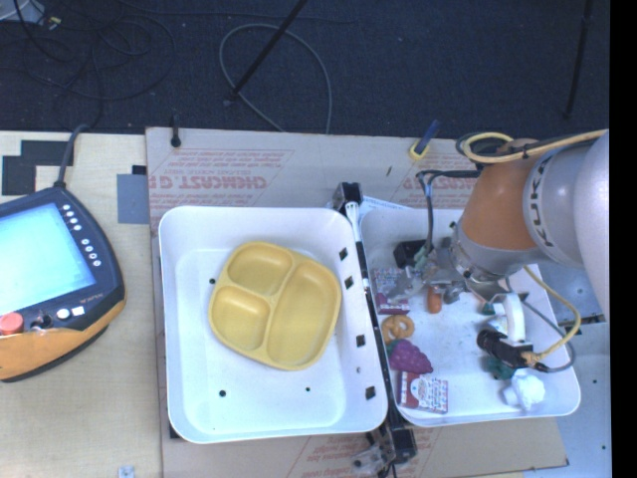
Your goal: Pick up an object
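Note:
My gripper [420,283] hangs low over the back left part of the right bin [468,406], below the orange wrist band. A small orange piece [435,301] lies just to its right. A tan ring-shaped toy [398,327] and a purple bunch of grapes [409,356] lie a little in front of the gripper, near the bin's left wall. A pink and white packet [423,394] rests at the front left. A dark object [407,254] sits right behind the gripper. The view does not show anything held.
The left bin [184,366] holds a yellow divided plate [275,304]. A white crumpled thing [526,392] and a small green piece [497,367] lie at the right bin's front right. A teach pendant [50,277] sits left of the bench.

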